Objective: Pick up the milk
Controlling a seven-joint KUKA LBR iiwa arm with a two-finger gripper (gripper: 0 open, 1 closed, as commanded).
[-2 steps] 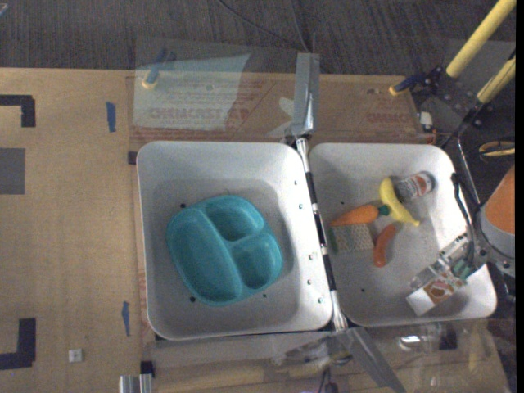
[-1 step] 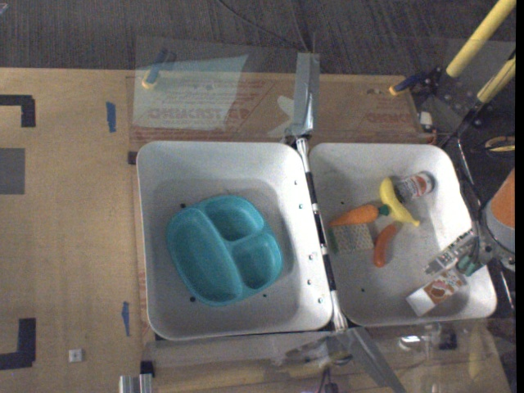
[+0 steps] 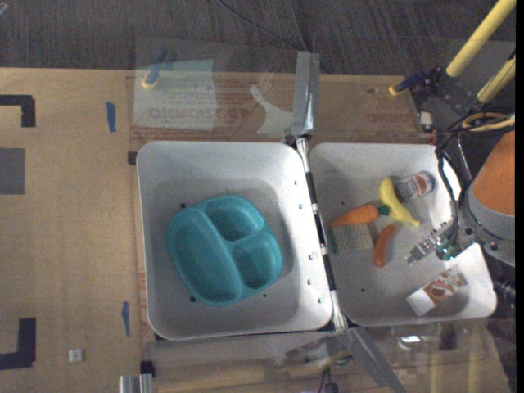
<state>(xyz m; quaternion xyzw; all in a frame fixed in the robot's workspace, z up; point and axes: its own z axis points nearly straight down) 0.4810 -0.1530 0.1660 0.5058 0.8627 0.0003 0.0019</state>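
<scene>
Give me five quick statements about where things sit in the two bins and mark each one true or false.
1. The teal divided plate lies in the left bin. True.
2. The milk carton lies in the left bin. False: it lies in the right bin, near its front right corner.
3. The banana lies in the right bin. True.
4. The tool holds the milk carton. False: the tool is above the carton in the view, apart from it.
5. The carrot rests on the plate. False: it lies in the right bin, beside the banana.
</scene>
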